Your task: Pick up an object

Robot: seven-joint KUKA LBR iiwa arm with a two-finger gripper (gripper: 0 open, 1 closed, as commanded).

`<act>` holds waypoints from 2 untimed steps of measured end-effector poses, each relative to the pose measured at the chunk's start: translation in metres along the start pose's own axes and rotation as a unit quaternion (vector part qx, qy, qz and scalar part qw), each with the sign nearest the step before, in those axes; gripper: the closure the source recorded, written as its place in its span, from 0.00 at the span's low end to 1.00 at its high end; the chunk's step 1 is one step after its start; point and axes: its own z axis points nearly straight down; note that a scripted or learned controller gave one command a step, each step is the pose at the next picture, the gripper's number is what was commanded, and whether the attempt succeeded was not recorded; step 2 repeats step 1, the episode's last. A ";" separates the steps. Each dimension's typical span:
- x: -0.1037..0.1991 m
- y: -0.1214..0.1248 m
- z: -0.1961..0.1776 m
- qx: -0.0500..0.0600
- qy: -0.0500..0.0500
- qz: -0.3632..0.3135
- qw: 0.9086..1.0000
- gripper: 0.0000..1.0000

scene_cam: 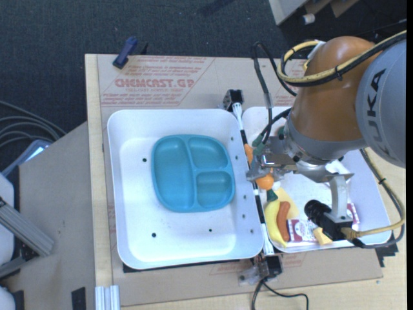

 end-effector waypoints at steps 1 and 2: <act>0.006 0.000 -0.007 0.000 0.000 0.000 1.000 1.00; 0.006 0.000 -0.007 0.000 0.000 0.000 1.000 1.00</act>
